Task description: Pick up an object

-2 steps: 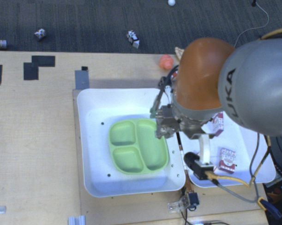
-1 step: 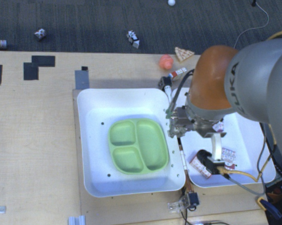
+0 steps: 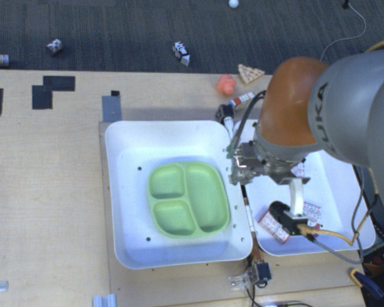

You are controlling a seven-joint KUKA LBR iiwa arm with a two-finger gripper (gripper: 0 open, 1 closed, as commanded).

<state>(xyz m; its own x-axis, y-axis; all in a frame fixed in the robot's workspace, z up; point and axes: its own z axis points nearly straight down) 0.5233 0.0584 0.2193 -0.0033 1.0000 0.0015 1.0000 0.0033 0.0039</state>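
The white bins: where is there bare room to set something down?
Left bin: bare floor between its left wall and the green plate, and along its far wall. Right bin is crowded: the arm hangs over it and a small packet lies inside.

A pale green plate (image 3: 188, 199) with three compartments lies flat, open side up, in the middle of the left bin (image 3: 127, 183). A small reddish-brown packet (image 3: 274, 227) lies in the right bin (image 3: 335, 195), near its lower left corner.

Orange ball (image 3: 226, 85) and wedge-shaped toy (image 3: 251, 73) noted at the bench's (image 3: 42, 199) far edge, black tape patches (image 3: 43, 96) stuck near its far left corner, grey block (image 3: 112, 110) set against the left bin's (image 3: 117, 202) far corner.
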